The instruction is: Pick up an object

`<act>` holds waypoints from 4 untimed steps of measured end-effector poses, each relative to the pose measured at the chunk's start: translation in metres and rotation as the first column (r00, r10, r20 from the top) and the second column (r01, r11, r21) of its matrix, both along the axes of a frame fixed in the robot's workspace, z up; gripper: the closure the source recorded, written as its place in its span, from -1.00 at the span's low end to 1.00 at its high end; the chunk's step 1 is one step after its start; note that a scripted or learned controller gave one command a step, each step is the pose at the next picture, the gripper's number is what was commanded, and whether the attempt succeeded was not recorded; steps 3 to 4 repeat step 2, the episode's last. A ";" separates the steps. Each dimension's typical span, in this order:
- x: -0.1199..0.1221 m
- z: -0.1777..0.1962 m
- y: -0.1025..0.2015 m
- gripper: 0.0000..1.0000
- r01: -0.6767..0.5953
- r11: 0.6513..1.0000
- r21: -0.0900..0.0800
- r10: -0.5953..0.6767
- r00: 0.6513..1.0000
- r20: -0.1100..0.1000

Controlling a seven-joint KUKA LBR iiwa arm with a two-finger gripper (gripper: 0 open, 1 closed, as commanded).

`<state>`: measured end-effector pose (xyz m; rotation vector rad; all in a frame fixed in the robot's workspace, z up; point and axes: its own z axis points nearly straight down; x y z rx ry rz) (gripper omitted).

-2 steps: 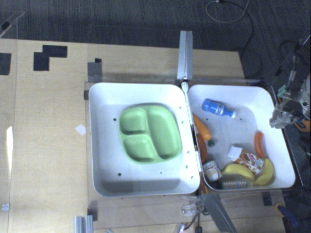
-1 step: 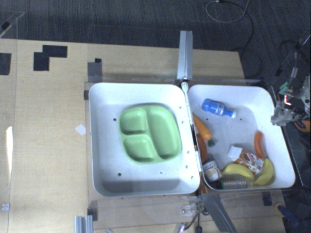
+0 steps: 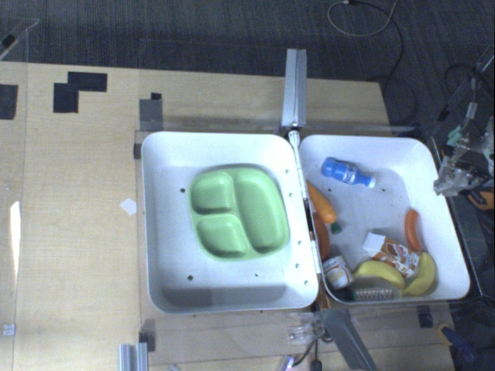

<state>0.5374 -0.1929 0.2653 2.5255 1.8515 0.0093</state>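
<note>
Item 1, nearest our view: bananas [image 3: 408,273] at the front wall of the right bin [image 3: 402,151], a small tin [image 3: 336,270] to their left, and a dark object below them that we cannot identify.

Item 2: gripper [image 3: 462,170], blurred and partly cut off, beyond the right bin's right rim and holding nothing we can see; we cannot tell whether it is wide or narrow.

Item 3, outward: orange-red sausage shape [image 3: 414,229], printed packet [image 3: 396,255], blue bottle [image 3: 347,172] lying down, carrot [image 3: 322,202] against the divider.

Item 4: left bin [image 3: 162,207], bearing a green divided tray [image 3: 238,211].
</note>
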 end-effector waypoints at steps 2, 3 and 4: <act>0.081 -0.013 0.016 1.00 0.207 0.978 0.002 -0.207 0.978 -0.004; 0.081 -0.013 0.016 1.00 0.207 0.978 0.002 -0.207 0.978 -0.004; 0.081 -0.013 0.016 1.00 0.207 0.978 0.002 -0.207 0.978 -0.004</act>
